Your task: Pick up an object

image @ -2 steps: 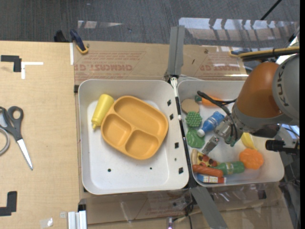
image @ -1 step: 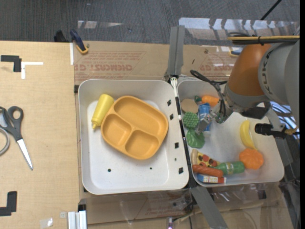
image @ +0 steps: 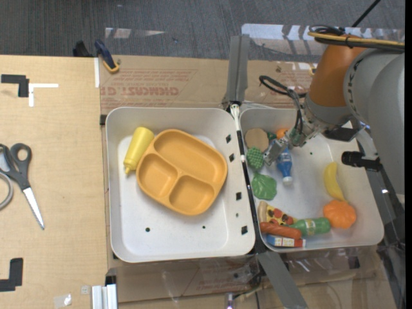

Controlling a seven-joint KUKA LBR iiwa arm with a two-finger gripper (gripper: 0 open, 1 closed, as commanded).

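Observation:
My gripper hangs low in the right bin, near its back left part, on the grey arm with the orange band. Just below it lies a small blue and white bottle. A green knobbly toy and a brown round piece lie to its left, and a small orange item sits behind it. Further forward are a green leaf-shaped toy, a banana, an orange, a green bottle and a pizza slice.
The left bin holds a yellow divided plate and a yellow bottle. Scissors lie on the wooden bench at the far left. A divider wall separates the bins. Cables hang beside the arm.

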